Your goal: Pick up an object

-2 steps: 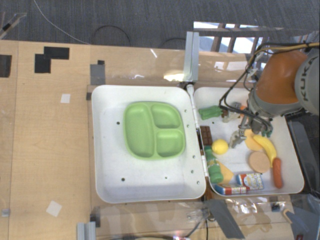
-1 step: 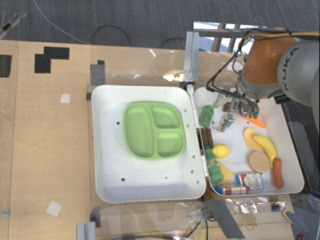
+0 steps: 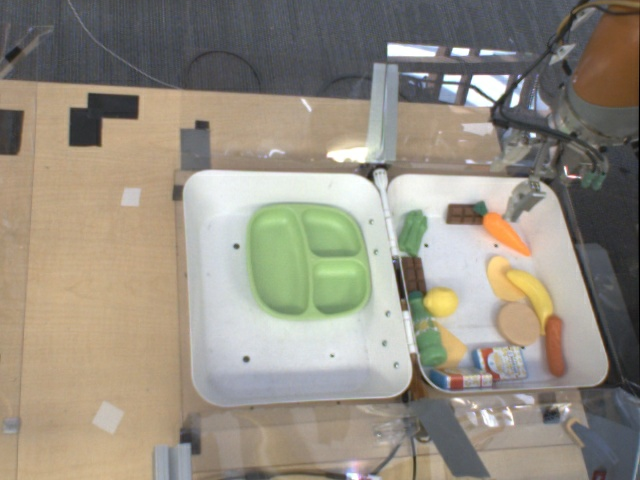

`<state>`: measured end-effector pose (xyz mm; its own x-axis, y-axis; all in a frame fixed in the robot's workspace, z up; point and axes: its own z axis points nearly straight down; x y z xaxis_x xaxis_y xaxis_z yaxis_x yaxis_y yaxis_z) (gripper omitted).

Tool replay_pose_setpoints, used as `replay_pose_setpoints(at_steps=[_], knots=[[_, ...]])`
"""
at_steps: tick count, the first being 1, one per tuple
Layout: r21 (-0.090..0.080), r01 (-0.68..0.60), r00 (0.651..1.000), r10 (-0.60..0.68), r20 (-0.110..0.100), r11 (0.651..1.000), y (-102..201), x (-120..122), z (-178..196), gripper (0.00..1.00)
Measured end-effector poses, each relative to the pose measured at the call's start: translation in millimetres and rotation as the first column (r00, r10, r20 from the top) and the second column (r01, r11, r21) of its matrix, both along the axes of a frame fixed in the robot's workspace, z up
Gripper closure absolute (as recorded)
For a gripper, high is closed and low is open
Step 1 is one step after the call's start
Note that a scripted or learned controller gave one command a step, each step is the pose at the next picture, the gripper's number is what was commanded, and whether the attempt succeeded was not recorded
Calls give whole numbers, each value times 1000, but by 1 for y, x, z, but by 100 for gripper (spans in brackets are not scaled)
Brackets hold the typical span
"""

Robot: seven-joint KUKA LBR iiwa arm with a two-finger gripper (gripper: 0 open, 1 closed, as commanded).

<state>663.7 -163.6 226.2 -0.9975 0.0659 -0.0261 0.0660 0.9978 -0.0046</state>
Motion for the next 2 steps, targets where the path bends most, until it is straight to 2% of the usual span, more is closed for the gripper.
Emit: replay_pose_setpoints(at_steps=[1,2], knots=[[2,-106,994,106,-16,994,-31,4,-136,0],[3,-124,992,124,-15,992,-43,-31,-138,0]])
